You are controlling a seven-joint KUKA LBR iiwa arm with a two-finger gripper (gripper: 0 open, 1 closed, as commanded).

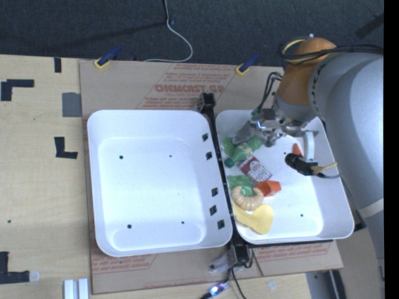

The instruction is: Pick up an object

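Observation:
My gripper [257, 131] hangs low over the far left part of the right bin [324, 220], just above a pile of objects. Right under it lies a green item [240, 147], partly hidden by the gripper. Nearer the camera are a red and white packet [254, 167], a small orange-red block [269, 188], another green piece [237, 181], a beige ring [247, 197] and a pale yellow piece [257, 218]. A small orange bit [297, 149] shows to the right of the gripper.
The left bin [149, 179] stands beside the right one, with a black divider [214, 167] between them. Both rest on a cardboard sheet [181, 86]. The grey arm [355, 117] covers the right bin's far right corner.

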